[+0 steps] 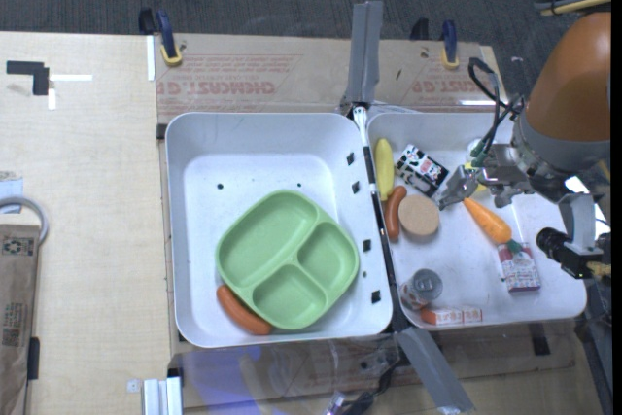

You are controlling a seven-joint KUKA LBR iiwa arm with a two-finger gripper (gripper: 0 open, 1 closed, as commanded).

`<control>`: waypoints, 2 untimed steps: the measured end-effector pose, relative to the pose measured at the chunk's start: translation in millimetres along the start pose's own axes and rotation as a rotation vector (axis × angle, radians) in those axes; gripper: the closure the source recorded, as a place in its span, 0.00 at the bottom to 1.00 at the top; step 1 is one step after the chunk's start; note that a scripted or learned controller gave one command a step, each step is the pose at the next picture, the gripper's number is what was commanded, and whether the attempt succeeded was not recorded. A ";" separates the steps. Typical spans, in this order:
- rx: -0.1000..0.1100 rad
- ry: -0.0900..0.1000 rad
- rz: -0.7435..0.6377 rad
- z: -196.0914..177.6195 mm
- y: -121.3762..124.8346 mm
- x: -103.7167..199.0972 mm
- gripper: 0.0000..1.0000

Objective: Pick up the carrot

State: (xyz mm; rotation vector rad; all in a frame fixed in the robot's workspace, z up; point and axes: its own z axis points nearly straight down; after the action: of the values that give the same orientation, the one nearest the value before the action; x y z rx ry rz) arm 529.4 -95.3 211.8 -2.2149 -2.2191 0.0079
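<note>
The orange carrot [489,220] lies slanted in the right bin [554,306], near its middle right. My gripper [478,190] hangs just over the carrot's upper left end. One grey finger [453,193] reaches down to the left of that end and the other finger [504,194] stands to its right. The fingers are spread apart and open, straddling the carrot's tip without closing on it. The arm's orange band [581,78] shows above, at the right edge.
The right bin also holds a banana [385,168], a black-and-white packet [421,168], a sausage [394,212], a tan disc [420,217], a small can [425,285] and a red carton [520,267]. The left bin [194,160] holds a green divided plate [287,258] and another sausage [243,309].
</note>
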 end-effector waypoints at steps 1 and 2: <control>-0.004 -0.002 0.090 -27.9 42.7 -54.8 0.00; -0.002 -0.001 0.057 28.1 66.2 -84.2 0.00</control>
State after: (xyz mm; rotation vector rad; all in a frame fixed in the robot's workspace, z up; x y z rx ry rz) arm 595.5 -179.3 183.1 -2.2792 -2.1562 0.0063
